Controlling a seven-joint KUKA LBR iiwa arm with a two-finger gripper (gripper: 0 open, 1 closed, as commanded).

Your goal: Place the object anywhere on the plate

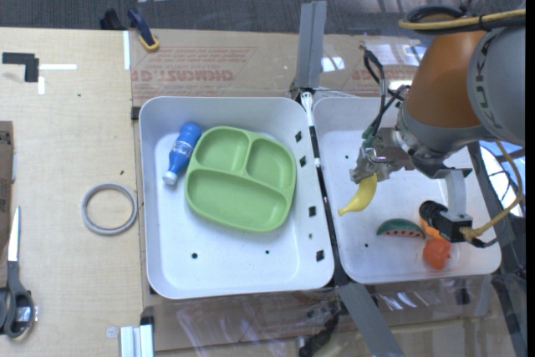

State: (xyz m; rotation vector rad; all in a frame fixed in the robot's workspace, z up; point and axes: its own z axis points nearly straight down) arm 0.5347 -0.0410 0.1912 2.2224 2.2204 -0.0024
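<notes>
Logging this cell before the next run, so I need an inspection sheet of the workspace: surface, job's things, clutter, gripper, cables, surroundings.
Surface: two white bins side by side, left bin and right bin, on a cardboard-covered bench.
Job's things: green divided plate in the left bin; banana in the right bin, hanging from the gripper.
Clutter: blue and white bottle beside the plate; watermelon slice and orange toy in the right bin.
Gripper: gripper over the right bin, pinching the banana's top end.
Cables: yellow and black cables looping over the arm.
Surroundings: tape ring, scissors, blue and yellow clamp on the bench.
</notes>
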